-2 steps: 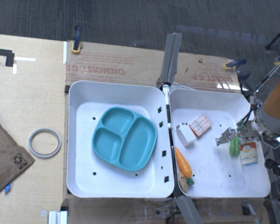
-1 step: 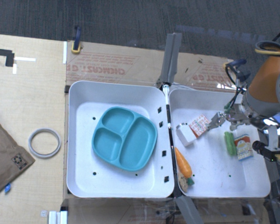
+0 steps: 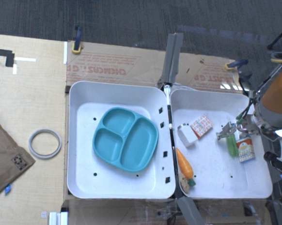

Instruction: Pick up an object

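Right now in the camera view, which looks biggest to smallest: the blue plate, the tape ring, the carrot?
1. Blue plate, clearly the biggest.
2. Tape ring.
3. Carrot. It looks about as long as the ring is wide but much thinner, so this pair is close.

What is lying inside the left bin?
The left bin holds a teal divided plate with three compartments, nothing visible in them. A few small dark marks dot the bin floor around it. Whatever lies under the plate is covered.
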